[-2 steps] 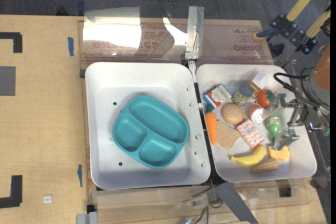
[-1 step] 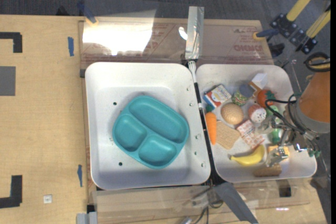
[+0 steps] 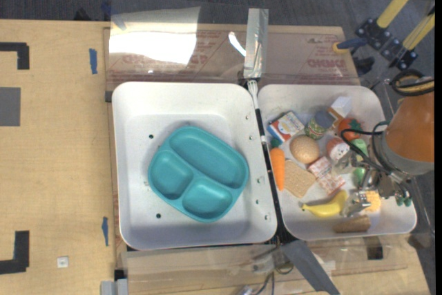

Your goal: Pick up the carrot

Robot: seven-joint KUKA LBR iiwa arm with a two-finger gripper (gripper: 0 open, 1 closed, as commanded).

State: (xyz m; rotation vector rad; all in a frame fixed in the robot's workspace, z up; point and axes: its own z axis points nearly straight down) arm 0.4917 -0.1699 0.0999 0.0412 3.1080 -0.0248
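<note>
Nearest the camera, along the lower rim of the right bin (image 3: 404, 221), lie a yellow banana (image 3: 326, 206) and, just right of it, the gripper (image 3: 360, 202), low among the toys in that bin's right half. Its metal fingers are lost in the clutter, so whether they stand apart or together cannot be told, and nothing can be seen held between them. Above the gripper the arm's orange band (image 3: 414, 131) sits at the frame's right edge.

The carrot (image 3: 277, 169) is a short, smooth, bright orange piece, thick and rounded at its upper end and narrowing toward its lower end, with no visible green top. It lies lengthwise against the left wall of the right bin, roughly midway down that wall, pointing toward the front of the bin. A tan cracker (image 3: 299, 180) touches its right side, and a pale egg (image 3: 304, 148) sits just up and right of it. The carrot is well apart from the gripper, with the cracker and banana between them.

Further back in the same bin are a small white and red carton (image 3: 286, 125) and a round can (image 3: 318, 128).

On the desk (image 3: 48, 169), the left bin (image 3: 131, 107) holds a teal divided plate (image 3: 198, 171), set at a slant near the middle.
</note>
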